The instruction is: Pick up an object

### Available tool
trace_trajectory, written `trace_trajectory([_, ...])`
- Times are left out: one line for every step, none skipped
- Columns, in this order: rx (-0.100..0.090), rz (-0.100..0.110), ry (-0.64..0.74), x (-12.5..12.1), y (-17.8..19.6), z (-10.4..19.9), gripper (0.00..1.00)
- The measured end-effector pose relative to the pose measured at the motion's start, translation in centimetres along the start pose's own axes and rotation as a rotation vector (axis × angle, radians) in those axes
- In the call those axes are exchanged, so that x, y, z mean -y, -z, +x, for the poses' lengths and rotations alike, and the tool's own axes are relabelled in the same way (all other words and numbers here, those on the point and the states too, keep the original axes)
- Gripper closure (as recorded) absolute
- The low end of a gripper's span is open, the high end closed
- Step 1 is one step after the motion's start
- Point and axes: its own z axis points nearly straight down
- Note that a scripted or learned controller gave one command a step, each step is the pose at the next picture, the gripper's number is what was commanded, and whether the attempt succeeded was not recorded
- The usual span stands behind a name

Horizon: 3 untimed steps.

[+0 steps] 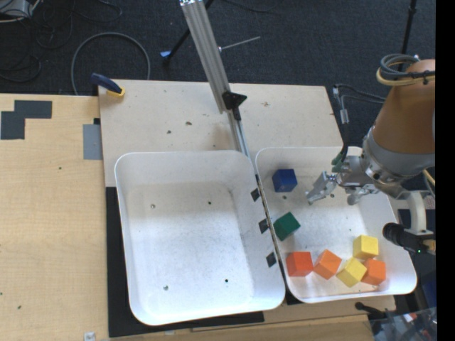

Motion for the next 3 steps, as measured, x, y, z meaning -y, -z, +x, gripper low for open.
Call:
trace_trajectory([-0.002, 0.002, 0.004, 2.8, 1.6, 1.2, 0.00])
trace_trajectory([0.000, 0.001, 0.007, 1.3, 0.8, 4.3, 0.00])
trace_trajectory([0.001, 0.008, 0.000, 5.2, -3.9, -1.3, 0.00])
